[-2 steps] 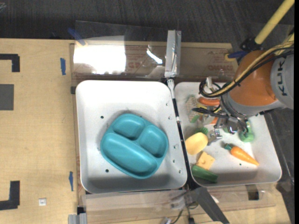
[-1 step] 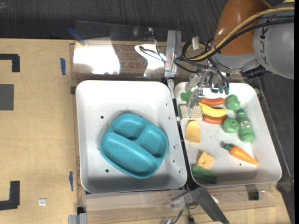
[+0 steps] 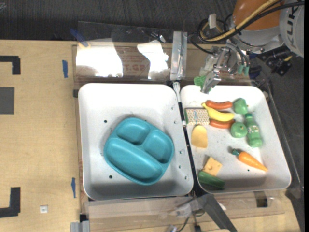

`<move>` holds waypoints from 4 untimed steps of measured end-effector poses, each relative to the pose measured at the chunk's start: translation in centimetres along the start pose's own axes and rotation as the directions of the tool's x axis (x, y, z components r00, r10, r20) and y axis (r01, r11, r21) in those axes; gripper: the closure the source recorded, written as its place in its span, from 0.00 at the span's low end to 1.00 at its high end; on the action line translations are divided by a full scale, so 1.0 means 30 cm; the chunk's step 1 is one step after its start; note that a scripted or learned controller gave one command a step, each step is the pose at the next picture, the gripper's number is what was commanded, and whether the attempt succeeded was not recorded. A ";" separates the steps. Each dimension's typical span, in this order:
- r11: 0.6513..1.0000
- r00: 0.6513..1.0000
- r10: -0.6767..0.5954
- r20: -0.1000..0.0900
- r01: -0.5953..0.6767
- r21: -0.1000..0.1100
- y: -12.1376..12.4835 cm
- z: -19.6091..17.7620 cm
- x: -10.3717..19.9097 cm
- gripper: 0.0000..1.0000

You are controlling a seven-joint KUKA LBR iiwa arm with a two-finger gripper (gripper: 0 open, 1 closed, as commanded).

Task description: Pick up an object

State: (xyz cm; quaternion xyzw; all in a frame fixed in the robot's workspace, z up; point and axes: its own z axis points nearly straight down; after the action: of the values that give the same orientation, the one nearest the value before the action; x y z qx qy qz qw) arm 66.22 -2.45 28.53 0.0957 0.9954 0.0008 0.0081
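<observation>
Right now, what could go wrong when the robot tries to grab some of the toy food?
1. The banana lies squeezed between two hot dogs, so the hand might pinch the wrong one or push them apart.
2. The hand hovers by the right bin's back rim, so a straight drop could hit the edge.
3. The green piece and cheese sit against the front wall, which leaves little room to get around them.

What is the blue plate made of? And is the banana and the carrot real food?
The blue plate looks like smooth moulded plastic: one even teal colour, rounded compartments, soft sheen. The banana and carrot look like toy plastic too, with flat bright colours and simple shapes, though the view is too coarse to be sure.
</observation>
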 end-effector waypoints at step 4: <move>0.886 0.886 -0.463 -0.006 0.463 -0.001 -0.115 0.054 0.012 1.00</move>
State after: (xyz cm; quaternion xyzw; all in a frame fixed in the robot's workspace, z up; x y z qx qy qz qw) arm 65.23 -5.77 26.88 -0.1443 0.9895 -0.0009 0.0050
